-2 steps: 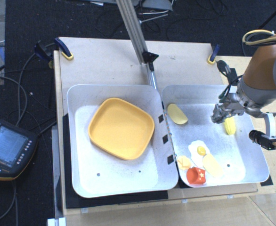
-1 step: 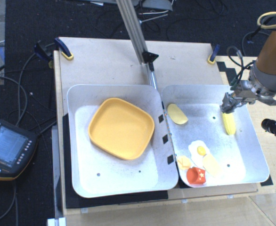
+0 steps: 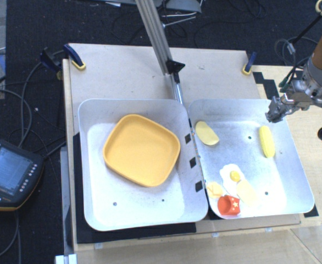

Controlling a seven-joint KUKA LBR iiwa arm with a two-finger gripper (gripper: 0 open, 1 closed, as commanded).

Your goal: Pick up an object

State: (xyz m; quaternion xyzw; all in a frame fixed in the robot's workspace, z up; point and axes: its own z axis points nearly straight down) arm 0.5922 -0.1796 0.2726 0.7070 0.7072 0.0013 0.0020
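Yellow plastic corn cob [image 3: 267,141] just below the gripper [image 3: 275,114], whose opening I cannot tell, looks light, stiff, slick; pinch it across the middle.

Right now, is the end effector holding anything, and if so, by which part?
Nothing is held. The end effector hangs over the right bin's upper right rim, apart from the yellow banana-shaped piece lying below it.

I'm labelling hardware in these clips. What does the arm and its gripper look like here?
At the camera view's right edge, a grey metallic wrist section with an orange-tan band above it. Dark cables loop beside it. The gripper is small, dark grey and blocky.
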